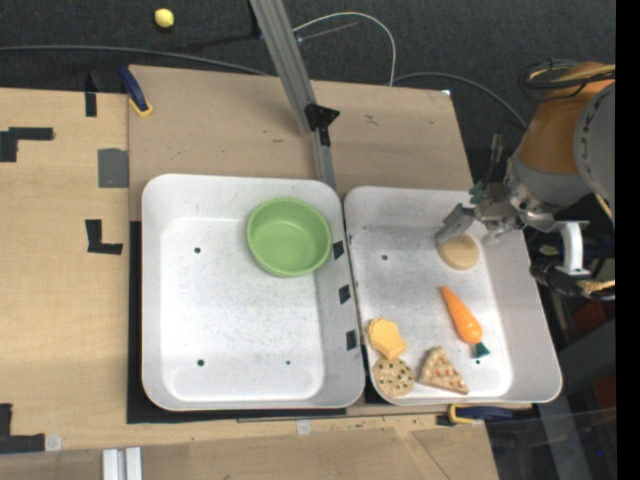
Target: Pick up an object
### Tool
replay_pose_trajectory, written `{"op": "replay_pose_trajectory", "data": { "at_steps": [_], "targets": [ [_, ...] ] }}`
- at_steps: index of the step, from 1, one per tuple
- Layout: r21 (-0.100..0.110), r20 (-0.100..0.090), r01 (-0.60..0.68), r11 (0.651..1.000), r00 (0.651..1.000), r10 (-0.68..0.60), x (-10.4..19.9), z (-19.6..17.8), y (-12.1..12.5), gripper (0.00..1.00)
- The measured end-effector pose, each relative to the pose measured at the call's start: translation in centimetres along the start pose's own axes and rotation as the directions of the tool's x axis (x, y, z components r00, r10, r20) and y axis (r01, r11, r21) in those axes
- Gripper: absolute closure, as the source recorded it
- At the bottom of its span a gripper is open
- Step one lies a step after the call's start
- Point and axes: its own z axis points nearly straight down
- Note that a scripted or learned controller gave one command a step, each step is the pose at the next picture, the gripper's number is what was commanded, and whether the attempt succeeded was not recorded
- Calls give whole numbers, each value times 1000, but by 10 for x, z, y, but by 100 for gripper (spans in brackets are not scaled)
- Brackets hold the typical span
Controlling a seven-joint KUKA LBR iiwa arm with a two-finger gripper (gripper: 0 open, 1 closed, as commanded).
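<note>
Gripper [466,222] hovered over right bin [520,298], just above tan puck [460,254] near far edge; jaw state could not be told. Carrot [461,314] lay nearby; green bowl [289,236] in left bin [180,298].

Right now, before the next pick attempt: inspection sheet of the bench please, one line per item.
Surface: two white bins, left bin, right bin, on a wooden bench.
Job's things: right bin holds beige round piece, carrot, yellow chunk, cookie, pizza slice.
Clutter: green bowl in left bin.
Grippers: gripper just above the beige piece.
Cables: white cable behind bench.
Surroundings: yellow ball on dark floor.
</note>
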Motion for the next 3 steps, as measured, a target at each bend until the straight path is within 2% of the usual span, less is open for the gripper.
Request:
{"op": "replay_pose_trajectory", "data": {
  "at_steps": [1, 2, 3],
  "targets": [
    [-13, 7, 0, 1000, 1000, 0, -1, 48, 2, 0],
    [-17, 6, 2, 1000, 1000, -2, 0, 34, 4, 100],
    [-13, 2, 0, 1000, 1000, 0, 3, -29, 5, 100]
  ]
}}
